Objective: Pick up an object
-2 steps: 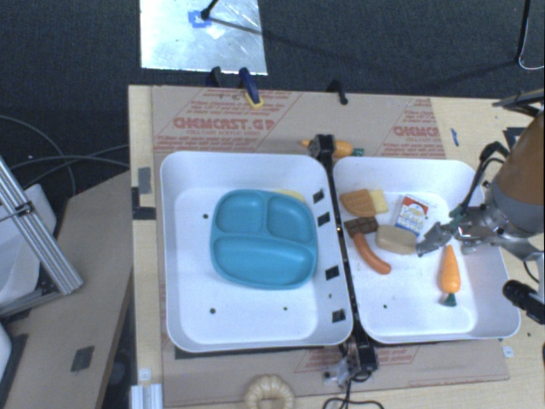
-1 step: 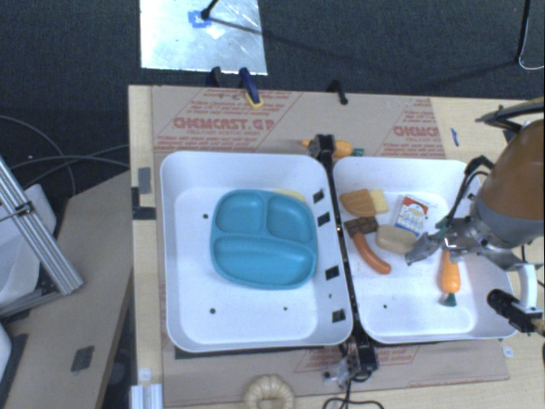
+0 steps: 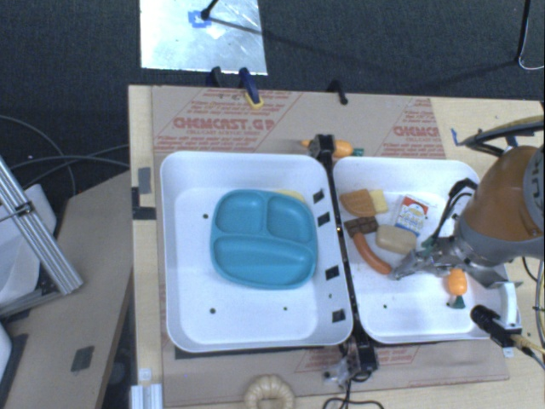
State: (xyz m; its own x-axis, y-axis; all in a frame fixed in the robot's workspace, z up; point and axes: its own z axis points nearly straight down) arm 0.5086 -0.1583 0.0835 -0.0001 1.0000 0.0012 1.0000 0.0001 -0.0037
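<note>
Here, the pincer (image 3: 407, 267), fingers spread and empty, reaches low into the right bin (image 3: 409, 318) beside the sausage (image 3: 371, 252); closing off-centre could roll it away.

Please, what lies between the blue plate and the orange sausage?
In the camera view, the black divider where both bins meet lies between the blue plate and the orange sausage.

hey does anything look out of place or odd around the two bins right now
One thing: a small orange object sits outside the bins, on the bench at the top of the divider. A pale ring also lies on the bench's near edge.
</note>
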